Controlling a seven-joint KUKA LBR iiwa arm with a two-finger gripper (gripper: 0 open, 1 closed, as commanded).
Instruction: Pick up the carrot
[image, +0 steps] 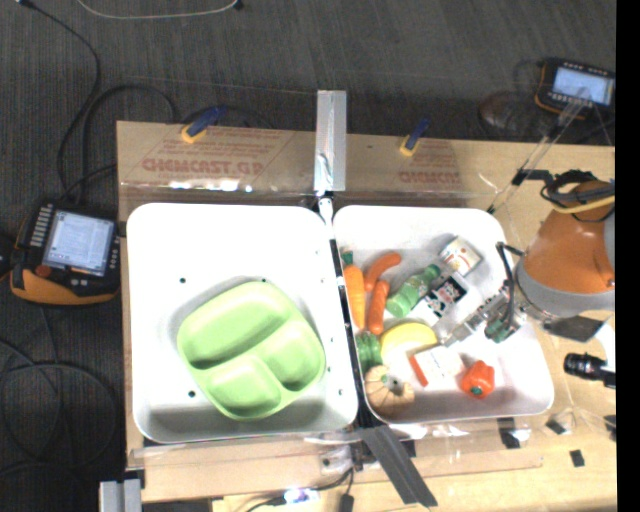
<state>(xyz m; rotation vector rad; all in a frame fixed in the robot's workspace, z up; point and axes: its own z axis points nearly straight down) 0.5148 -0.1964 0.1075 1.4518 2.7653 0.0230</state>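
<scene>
Carrot (354, 293) at right bin's (520, 405) nine o'clock wall: probably light, stiff, slick plastic; best gripped mid-length. Pincer (497, 325) at three o'clock, state unclear.

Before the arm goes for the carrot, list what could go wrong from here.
1. Several carrots lie crowded along the right bin's left wall, touching each other, so the hand may nudge or grab the wrong one.
2. The hand hangs above the green bottle and yellow piece; crossing low could knock them.
3. The wall beside the carrots may block a finger.
</scene>
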